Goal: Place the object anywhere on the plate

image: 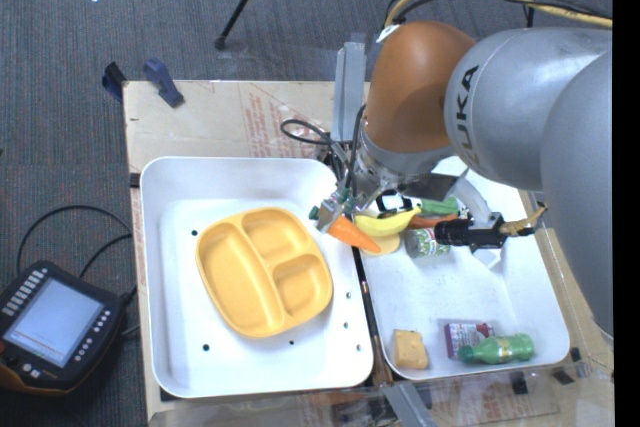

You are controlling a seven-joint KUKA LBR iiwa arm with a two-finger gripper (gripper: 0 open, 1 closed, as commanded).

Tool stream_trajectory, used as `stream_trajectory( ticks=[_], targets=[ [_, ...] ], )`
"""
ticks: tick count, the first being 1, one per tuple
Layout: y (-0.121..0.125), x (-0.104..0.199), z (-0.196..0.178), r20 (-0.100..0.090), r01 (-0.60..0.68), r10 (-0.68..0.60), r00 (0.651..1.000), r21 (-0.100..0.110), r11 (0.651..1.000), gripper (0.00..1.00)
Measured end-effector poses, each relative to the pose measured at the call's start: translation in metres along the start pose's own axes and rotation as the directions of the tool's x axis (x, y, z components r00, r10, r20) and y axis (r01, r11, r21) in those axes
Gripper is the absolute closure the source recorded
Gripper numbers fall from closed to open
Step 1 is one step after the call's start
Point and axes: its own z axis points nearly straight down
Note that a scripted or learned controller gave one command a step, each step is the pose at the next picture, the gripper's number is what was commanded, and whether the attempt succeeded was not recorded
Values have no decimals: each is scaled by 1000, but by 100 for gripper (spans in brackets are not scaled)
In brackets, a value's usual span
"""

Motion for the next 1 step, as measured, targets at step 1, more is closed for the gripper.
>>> stream_trajectory(
  ticks=[1],
  targets=[
    [0,0,0,0,-1,1,1000,0,1000,0]
  ],
)
